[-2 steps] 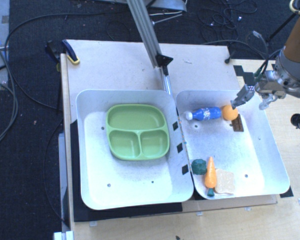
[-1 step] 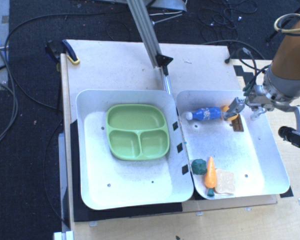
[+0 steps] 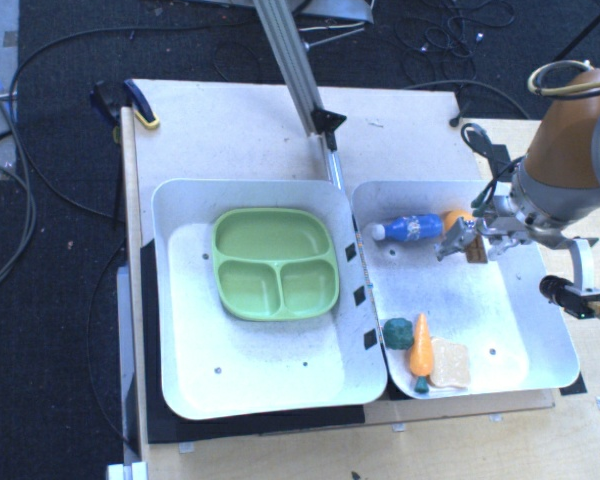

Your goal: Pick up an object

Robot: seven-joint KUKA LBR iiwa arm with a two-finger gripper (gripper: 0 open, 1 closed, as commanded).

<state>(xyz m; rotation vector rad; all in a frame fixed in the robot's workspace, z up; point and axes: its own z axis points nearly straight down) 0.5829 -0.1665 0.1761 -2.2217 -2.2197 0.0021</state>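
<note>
A: Start with the big things. What sits on the bench (image 3: pixel 230 128)?

B: Two shallow white bins side by side. The left bin (image 3: pixel 180 268) lies toward nine o'clock of the scene, the right bin (image 3: pixel 510 318) toward three o'clock. Their inner edges overlap near the middle.

A: And the arm?

B: The grey arm (image 3: pixel 565 153) with its orange band comes in from three o'clock and hangs over the upper part of the right bin, at about two o'clock of that bin.

A: What is in the left bin?

B: A green divided plate (image 3: pixel 276 264), lying flat a little toward twelve o'clock of the bin's middle, with one long compartment and two smaller ones.

A: And the right bin?

B: A blue and white bottle (image 3: pixel 408 229) lies on its side at about eleven o'clock of that bin. An orange object (image 3: pixel 457 218) touches its three o'clock end. Down at seven o'clock of the bin there is a cluster: a pale beige block (image 3: pixel 452 363), a toy carrot (image 3: pixel 421 348) just beside it at its nine o'clock, and a small dark green piece (image 3: pixel 398 333) touching the carrot.

A: The gripper?

B: The gripper (image 3: pixel 470 243) sits just at four o'clock of the orange object, near the bottle's end. Whether it is spread or closed I cannot tell, nor whether it has hold of anything.
</note>
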